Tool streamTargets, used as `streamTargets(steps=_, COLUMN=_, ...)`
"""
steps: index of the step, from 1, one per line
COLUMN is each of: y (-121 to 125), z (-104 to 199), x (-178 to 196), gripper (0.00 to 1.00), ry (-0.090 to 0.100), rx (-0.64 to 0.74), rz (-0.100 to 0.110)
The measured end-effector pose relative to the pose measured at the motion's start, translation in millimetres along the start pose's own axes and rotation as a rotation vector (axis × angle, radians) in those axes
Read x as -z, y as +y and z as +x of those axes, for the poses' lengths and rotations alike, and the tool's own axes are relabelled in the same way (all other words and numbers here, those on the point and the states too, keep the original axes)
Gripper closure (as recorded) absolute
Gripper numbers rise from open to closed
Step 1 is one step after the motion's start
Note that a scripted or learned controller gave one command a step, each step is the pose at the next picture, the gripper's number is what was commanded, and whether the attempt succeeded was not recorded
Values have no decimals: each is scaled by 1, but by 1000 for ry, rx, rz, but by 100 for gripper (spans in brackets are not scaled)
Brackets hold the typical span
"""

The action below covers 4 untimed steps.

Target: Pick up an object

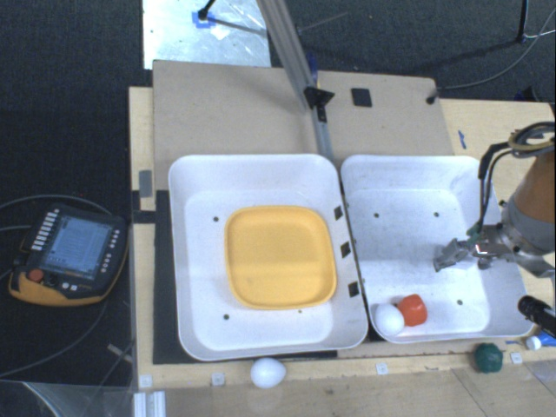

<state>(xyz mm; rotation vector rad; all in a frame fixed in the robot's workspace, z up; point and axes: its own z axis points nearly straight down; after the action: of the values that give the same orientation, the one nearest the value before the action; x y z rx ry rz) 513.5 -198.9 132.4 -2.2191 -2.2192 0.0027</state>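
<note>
Open bin floor (408, 233) surrounds end effector (453, 257) near right rim.

Orange block (413, 310) touches white ball (388, 320) at right bin's (408, 189) front edge.

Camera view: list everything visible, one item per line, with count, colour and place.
bins: two, white, side by side on the bench
plate: one, yellow, in the left bin
orange object: one, orange, right bin, near front edge
white ball: one, white, right bin's front left corner, beside the orange object
white egg shape: one, white, on the bench in front of the left bin
green ball: one, dark green, on the bench at the right bin's front right corner
pendant: one, grey and yellow, on the floor at left
gripper: one, grey, over the right bin
</note>
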Motion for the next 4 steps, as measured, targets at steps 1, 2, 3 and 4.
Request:
streamTargets(steps=1, y=0, z=0, x=-44, gripper=0, ry=0, rx=0, rz=-1)
streamTargets(steps=2, y=1, z=0, x=-32, gripper=100, ry=-1, rx=0, rz=-5)
streamTargets(steps=3, y=4, z=-1, x=11, gripper=100, ry=-2, rx=1, rz=-8)
streamTargets(steps=4, y=7, z=1, x=53, gripper=100, ry=-2, rx=1, rz=-7)
